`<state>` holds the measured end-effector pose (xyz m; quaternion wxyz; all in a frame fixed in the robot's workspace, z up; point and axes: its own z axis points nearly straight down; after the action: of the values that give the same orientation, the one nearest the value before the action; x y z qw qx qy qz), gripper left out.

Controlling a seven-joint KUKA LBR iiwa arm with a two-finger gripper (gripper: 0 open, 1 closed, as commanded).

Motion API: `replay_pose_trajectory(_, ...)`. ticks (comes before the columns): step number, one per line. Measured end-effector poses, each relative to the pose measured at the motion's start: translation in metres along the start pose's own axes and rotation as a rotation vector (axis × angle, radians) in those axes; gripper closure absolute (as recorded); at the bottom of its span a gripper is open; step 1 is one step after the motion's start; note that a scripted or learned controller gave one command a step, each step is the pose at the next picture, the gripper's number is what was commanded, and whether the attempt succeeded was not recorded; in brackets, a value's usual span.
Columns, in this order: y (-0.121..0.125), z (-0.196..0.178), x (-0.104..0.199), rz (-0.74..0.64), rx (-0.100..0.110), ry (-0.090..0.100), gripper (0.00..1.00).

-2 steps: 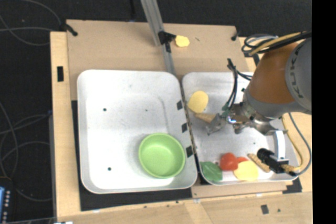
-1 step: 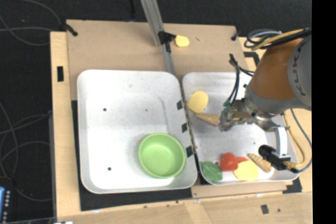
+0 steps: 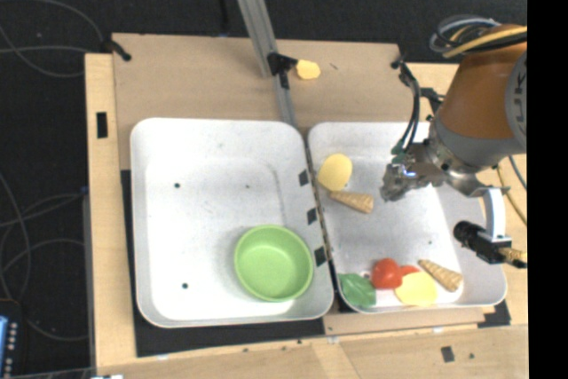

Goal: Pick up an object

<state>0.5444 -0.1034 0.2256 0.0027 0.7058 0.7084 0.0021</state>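
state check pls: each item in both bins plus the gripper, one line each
green bowl: upright in left bin, nothing visible inside
yellow ice cream cone: lying on its side, right bin
red-topped cone: lying at right bin's front edge
yellow piece: lying at the front edge
green piece: front corner of right bin
gripper: over right bin, holding nothing visible

One fixed camera is looking down at a slant from above the desk [image 3: 204, 80], taking in both bins [image 3: 177, 155].
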Motion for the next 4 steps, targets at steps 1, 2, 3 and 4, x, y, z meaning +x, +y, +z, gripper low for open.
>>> replay_pose_trajectory(1, 0.004, -0.064, -0.003, 0.000, -0.002, 0.000, 1.00)
replay_pose_trajectory(2, 0.005, -0.070, -0.003, -0.003, 0.005, 0.001, 1.00)
replay_pose_trajectory(3, 0.009, -0.047, 0.048, -0.002, 0.008, 0.001, 1.00)
replay_pose_trajectory(4, 0.024, -0.040, 0.100, -0.003, 0.006, 0.000, 1.00)
